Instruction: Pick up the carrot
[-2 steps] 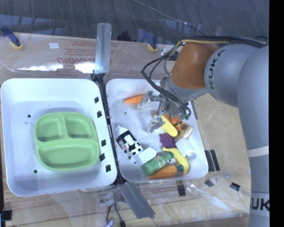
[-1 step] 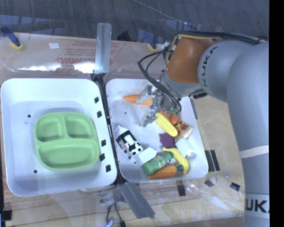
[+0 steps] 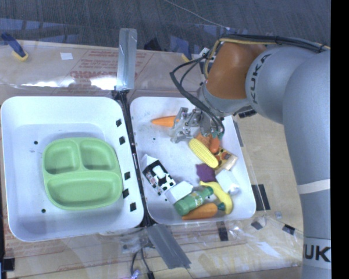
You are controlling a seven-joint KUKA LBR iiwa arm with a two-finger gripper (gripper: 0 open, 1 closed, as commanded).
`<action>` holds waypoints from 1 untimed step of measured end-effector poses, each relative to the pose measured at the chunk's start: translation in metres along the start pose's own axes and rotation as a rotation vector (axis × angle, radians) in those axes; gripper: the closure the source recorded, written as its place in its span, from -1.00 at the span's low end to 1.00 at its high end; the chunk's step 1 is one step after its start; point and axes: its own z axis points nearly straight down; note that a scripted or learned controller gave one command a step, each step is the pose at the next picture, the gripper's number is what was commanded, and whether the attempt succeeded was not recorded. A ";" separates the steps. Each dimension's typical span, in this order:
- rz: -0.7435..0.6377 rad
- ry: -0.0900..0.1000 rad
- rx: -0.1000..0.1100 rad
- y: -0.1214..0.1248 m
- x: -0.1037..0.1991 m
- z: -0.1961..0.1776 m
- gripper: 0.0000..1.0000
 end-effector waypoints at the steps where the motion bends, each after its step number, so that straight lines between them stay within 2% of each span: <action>1: -0.001 0.001 0.000 0.000 0.000 0.001 -1.00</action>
